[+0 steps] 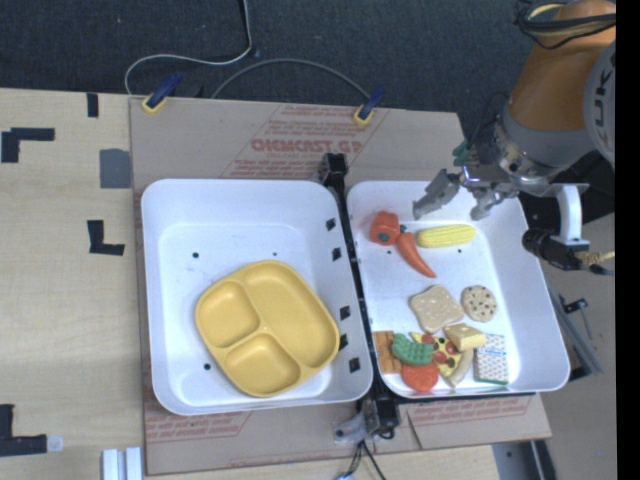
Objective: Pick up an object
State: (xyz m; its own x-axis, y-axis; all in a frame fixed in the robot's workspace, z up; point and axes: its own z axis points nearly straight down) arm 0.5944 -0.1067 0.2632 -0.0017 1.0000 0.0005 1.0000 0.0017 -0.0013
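The right bin (520, 258) holds toy food. A yellow corn cob (446, 235) lies near its far edge, with an orange carrot (416, 255) and a red-orange piece (384, 228) to its left. My gripper (460, 199) hangs over the bin's far edge, just above and behind the corn. Its two grey fingers are spread apart with nothing between them. Nearer the front lie a slice of bread (434, 307), a round cookie (479, 302) and a heap of small pieces (440, 353).
The left bin (180, 228) holds a yellow three-compartment plate (265, 326). A black divider with clips (345, 258) runs between the bins. Both bins rest on a cardboard sheet (290, 138), and cables trail behind it.
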